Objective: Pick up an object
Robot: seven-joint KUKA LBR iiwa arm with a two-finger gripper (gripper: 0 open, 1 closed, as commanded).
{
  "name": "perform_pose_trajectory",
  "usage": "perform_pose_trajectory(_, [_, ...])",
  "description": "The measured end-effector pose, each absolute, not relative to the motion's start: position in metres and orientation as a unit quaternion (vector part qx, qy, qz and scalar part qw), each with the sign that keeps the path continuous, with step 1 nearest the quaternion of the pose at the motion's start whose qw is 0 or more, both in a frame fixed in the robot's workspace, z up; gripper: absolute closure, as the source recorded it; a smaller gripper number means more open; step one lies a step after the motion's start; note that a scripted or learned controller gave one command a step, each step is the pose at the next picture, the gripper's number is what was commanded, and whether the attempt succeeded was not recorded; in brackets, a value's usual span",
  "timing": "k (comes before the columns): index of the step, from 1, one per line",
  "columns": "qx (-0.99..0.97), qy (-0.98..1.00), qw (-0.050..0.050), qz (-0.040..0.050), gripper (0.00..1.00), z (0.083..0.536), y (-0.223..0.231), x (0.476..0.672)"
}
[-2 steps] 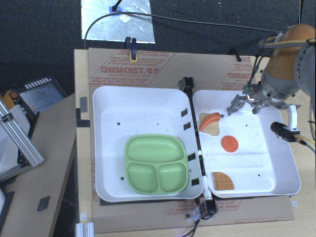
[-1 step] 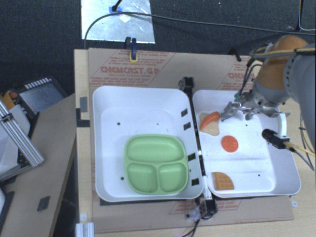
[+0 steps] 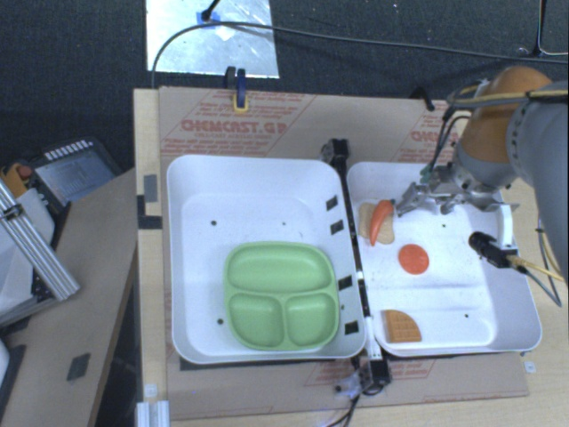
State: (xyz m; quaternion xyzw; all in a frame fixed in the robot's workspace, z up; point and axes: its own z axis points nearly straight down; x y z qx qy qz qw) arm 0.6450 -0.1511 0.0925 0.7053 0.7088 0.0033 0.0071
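Note:
In the right bin (image 3: 511, 323) lie three small things. A red-orange carrot-shaped piece (image 3: 381, 218) rests on a pale slice near the bin's left wall. Near the middle sits a flat red disc (image 3: 413, 259), and an orange waffle-like wedge (image 3: 403, 326) lies by the front left corner. My gripper (image 3: 411, 200) reaches in from the right, low over the back of this bin. Its metal tip is just right of the carrot-shaped piece, and I see nothing held in it.
The left bin (image 3: 191, 203) holds a green three-compartment plate (image 3: 281, 294) toward its front right. A black divider with clips (image 3: 349, 238) runs between the two bins. Cardboard (image 3: 267, 118) lies under both bins.

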Motion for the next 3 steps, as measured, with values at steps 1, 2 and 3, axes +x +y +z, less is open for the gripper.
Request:
perform_pose_trajectory(1, [0.704, 0.710, 0.003, 0.0018, 1.00, 0.098, -0.149, 0.643])
perform_pose_trajectory(2, [0.705, 0.709, 0.003, 0.0027, 1.00, 0.159, -0.141, 0.646])
perform_pose_trajectory(3, [0.705, 0.709, 0.003, 0.0020, 1.00, 0.209, -0.149, 0.652])
